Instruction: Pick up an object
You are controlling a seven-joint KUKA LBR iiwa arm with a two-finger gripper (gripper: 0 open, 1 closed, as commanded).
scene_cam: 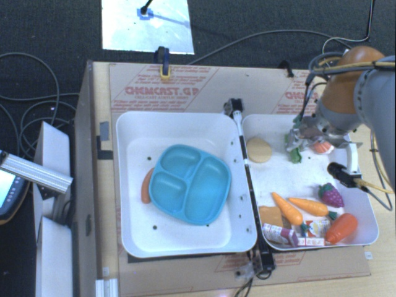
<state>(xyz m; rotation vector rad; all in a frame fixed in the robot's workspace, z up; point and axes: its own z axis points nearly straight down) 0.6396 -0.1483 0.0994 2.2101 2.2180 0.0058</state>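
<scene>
Robot arm reaching into the right bin [371, 224] of two white bins.

Left bin [133, 166]: one blue divided plate [189, 183], one sausage [146, 186]. Right bin: three carrots [288, 208], one grape bunch [332, 195], one round cookie [259, 149]. The gripper [304, 140] hangs at the bin's far edge; its grip cannot be told.

The arm [371, 94] is cut off by the right edge of the frame. At the upper right of the right bin [272, 166], the tool [303, 142] covers part of a green and a red piece, too small and hidden to name. In the left bin [133, 228], the blue tray [189, 183] hides most of an orange-brown sausage [146, 185]. At the lower right, packets [291, 235] lie jumbled, print unreadable. A dark device [9, 190] is cropped at the left edge.
</scene>
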